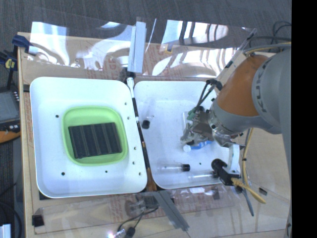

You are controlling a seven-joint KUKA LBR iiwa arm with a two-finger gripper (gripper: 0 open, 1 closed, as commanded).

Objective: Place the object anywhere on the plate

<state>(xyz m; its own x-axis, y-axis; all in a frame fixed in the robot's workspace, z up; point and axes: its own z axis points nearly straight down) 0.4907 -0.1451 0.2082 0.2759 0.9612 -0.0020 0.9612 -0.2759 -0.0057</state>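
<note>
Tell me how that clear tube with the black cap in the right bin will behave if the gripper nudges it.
The clear tube lies flat on its side in the right bin, so it will probably roll. It looks thin and light, so a nudge may send it skidding. Its clear, smooth-looking surface may slip between the gripper fingers.

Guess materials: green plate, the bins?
Green plate: looks like matte plastic, uniform lime colour, soft rounded rim; its dark ribbed insert could be rubber or plastic. Bins: likely glossy white moulded plastic, smooth rounded corners with faint sheen.

The grey arm (257,93) reaches in from the right, claw (194,133) pointed down low.
</note>
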